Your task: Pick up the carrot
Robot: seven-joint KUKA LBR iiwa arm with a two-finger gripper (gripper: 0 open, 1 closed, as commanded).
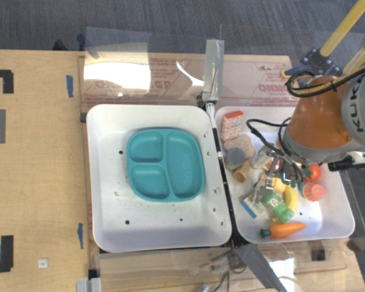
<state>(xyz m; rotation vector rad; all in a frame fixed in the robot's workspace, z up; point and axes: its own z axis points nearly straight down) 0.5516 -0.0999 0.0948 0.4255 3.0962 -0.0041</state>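
The arm hangs over the right bin (337,221), its jaws (269,184) down among the toy food — whether they're parted or clenched, I cannot tell. The carrot (284,229) lies flat near the bin's front edge, just beside the jaws. In the left bin (103,181), a teal tray (166,164).

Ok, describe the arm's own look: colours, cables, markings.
The arm is grey with a broad orange band above the wrist and part of a dark "KU" lettering on its side. Black cables loop around the band and trail down toward the gripper, a cluttered dark and metallic assembly. A yellow strut runs behind it.
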